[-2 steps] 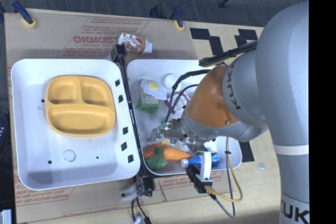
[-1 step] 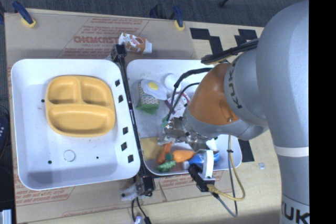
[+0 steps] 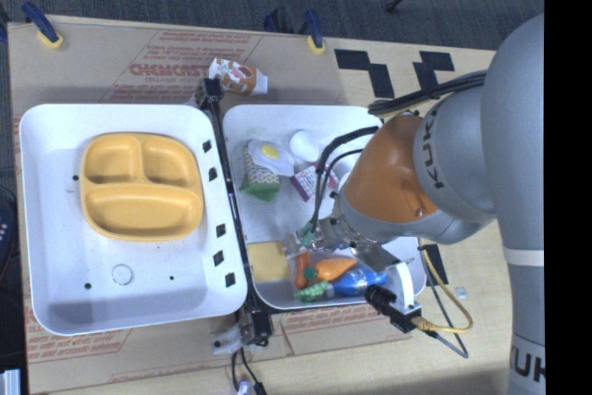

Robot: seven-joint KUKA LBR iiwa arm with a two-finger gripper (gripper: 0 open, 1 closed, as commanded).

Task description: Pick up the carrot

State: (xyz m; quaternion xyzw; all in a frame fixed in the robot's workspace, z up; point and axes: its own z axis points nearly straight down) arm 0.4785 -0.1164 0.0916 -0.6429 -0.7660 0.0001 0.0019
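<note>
Arm bent low, claw above the carrot

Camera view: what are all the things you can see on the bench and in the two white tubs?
bins: two, white, side by side on the bench.
divided plate: one, yellow, in the left bin.
carrot: one, orange, near the front of the right bin, just below the gripper.
blue item: one, blue, beside the carrot; I cannot tell what it is.
green piece: one, green, at the front edge of the right bin.
yellow block: one, pale yellow, front left of the right bin.
green packet: one, green and white, back of the right bin.
small package: one, white and brown, on the bench behind the bins.
arm: one, grey with an orange band.
gripper: one, above the carrot.
</note>
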